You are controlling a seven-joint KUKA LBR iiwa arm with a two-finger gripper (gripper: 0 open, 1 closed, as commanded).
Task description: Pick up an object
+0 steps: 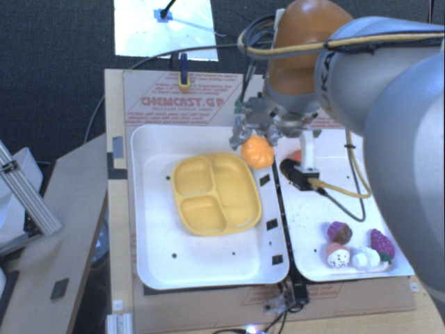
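We see the gripper (254, 136) hanging over the far right corner of the left bin (149, 186), its jaws clamped on the orange ball (258, 152), which hangs just beyond the yellow divided plate (215, 193), apparently lifted clear.

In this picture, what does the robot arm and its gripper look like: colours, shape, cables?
The arm is thick, rounded and smooth, light grey, with a glossy orange band above the wrist. Yellow and black cables loop over the orange part. The gripper is a small grey metal assembly of dark and silver parts under the wrist. A yellow cable hangs down to the right bin.
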